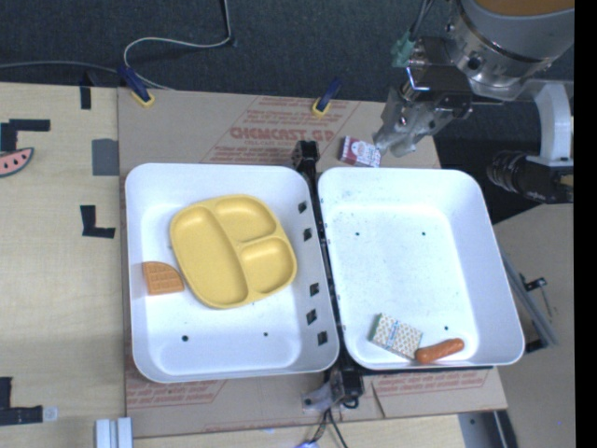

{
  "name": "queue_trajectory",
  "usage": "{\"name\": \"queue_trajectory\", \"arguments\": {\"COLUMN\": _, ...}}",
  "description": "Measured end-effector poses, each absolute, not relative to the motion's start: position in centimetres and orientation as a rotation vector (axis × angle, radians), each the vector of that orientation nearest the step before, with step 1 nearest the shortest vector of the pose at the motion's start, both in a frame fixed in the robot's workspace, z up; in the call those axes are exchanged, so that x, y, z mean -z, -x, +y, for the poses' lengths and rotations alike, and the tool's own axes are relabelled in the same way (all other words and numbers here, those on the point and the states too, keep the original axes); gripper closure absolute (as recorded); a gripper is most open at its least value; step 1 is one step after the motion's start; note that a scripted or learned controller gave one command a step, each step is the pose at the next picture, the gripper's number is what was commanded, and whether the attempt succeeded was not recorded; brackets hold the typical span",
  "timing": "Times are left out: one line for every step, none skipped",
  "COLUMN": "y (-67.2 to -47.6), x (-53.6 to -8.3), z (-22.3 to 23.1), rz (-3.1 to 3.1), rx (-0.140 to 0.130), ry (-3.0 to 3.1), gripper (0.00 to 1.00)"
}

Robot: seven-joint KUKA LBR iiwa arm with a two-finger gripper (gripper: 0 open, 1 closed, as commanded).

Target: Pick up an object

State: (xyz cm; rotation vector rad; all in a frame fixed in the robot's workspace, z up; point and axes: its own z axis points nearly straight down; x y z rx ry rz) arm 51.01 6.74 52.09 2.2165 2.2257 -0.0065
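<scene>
- The gripper hangs above the bench behind the right bin; whether it is open or clenched I cannot tell.
- A sausage and a small packet lie at that bin's near edge, well apart from the gripper.
- A yellow plate sits in the left bin.

A brown cardboard sheet with red printing lies on the pale wooden table, under both bins. Two blue-and-yellow clamps grip the sheet's far edge. A grey cable loops over the dark carpet behind.
</scene>
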Motion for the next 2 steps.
{"name": "queue_trajectory", "arguments": {"y": -51.06, "x": -53.05, "z": 6.75, "rz": 2.226, "rx": 0.007, "ry": -2.216, "gripper": 1.00}}
{"name": "queue_trajectory", "arguments": {"y": -51.11, "x": -54.01, "z": 6.76, "rz": 2.226, "rx": 0.008, "ry": -2.216, "gripper": 1.00}}
